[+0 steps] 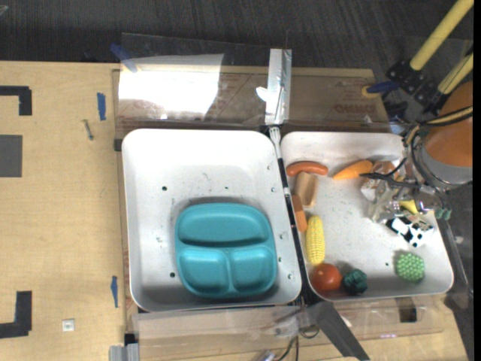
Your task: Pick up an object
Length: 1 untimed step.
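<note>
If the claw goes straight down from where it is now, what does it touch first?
Probably the black-and-white toy lying just beneath the claw in the right bin; a small yellow piece sits close beside it. Depth is unclear from this slanted view, so it might meet the bin floor instead.

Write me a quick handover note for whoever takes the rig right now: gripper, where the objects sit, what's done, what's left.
Gripper: low in the right bin, upper right part, among a clutter of small items; finger state unreadable, nothing clearly held.
Right bin: corn cob, tomato, dark green piece, light green ball, carrot, black-and-white toy beside the gripper.
Left bin: teal divided tray.
Done: arm lowered into the bin.
Left: grasp an object and lift it.
</note>
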### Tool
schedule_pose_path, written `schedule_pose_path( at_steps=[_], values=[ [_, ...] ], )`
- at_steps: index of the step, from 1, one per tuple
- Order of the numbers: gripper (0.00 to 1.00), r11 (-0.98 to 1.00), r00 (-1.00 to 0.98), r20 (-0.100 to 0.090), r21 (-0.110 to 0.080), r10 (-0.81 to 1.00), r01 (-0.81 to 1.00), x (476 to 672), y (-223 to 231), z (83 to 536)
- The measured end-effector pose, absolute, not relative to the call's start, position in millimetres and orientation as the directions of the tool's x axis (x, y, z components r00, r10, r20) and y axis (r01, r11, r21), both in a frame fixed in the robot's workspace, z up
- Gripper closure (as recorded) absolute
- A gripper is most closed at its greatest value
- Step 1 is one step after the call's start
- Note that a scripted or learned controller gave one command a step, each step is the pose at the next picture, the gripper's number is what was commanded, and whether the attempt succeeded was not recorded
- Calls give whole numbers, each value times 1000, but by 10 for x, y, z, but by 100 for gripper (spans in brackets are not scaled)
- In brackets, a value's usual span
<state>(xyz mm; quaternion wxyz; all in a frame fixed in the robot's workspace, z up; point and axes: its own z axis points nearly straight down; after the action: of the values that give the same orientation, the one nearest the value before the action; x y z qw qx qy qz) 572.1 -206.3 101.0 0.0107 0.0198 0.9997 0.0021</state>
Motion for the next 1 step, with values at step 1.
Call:
schedule_pose_path(
  at_steps=[1],
  values=[
    [100,994,-994,-17,-2,110,110,5469,-1761,2402]
  ],
)
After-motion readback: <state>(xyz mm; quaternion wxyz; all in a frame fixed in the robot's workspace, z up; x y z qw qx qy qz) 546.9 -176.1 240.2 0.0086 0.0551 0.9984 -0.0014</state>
